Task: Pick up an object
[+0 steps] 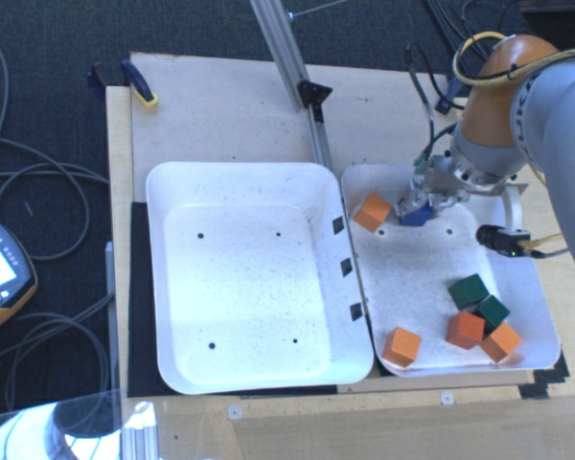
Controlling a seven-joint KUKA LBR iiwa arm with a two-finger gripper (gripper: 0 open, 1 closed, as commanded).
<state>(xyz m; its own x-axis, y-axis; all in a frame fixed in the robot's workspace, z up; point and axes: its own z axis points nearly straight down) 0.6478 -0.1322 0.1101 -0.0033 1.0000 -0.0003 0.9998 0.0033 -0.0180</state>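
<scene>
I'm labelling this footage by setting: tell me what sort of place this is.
Probably a robotics lab test bench. A grey robot arm reaches over two white bins on a wooden bench, coloured blocks lie in the right bin, and loose cables trail across dark carpet.

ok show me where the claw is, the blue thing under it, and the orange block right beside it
claw [420,202]: camera view, midway between its fingertips.
blue thing [415,218]: camera view, its visible lower edge below the claw.
orange block [371,213]: camera view, middle of its top face.
</scene>
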